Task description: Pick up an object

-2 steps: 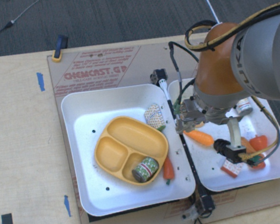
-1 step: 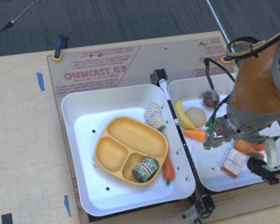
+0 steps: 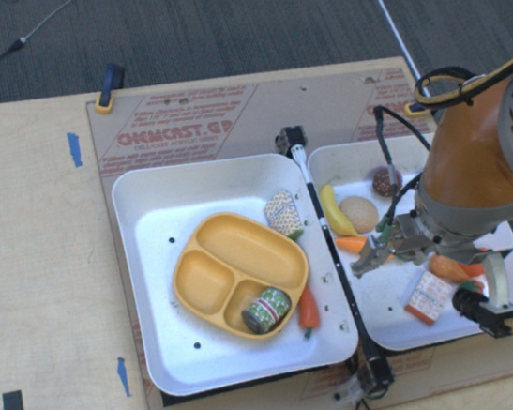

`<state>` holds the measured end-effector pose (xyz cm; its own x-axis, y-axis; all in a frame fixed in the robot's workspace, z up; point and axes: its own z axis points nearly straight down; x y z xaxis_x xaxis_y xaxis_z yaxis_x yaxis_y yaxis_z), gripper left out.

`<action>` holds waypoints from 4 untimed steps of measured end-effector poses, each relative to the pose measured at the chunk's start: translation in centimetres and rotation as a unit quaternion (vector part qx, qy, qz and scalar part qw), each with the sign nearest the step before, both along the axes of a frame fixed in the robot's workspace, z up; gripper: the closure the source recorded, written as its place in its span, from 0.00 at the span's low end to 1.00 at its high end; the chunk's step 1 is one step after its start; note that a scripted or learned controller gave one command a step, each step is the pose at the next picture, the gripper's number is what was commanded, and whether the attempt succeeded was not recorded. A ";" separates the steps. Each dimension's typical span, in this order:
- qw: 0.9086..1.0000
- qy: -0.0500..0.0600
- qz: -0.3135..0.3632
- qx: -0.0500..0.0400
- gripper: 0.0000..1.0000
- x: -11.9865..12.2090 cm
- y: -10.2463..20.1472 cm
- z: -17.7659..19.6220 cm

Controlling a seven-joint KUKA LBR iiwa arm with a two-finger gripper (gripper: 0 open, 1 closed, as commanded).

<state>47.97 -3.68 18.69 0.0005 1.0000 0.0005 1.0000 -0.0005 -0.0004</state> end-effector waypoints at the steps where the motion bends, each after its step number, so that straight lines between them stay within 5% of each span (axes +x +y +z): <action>1: 1.000 -0.005 0.000 -0.001 0.00 0.3 -6.2 -9.9; 2: 1.000 -0.011 0.000 -0.004 1.00 0.6 -6.3 -8.8; 3: 1.000 -0.011 0.000 -0.004 0.00 0.5 -6.3 -8.8; 4: 1.000 -0.002 0.001 0.000 0.00 0.1 -6.4 -10.1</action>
<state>48.03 -10.05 8.60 -0.0006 1.0000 0.0001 1.0000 0.0006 0.0032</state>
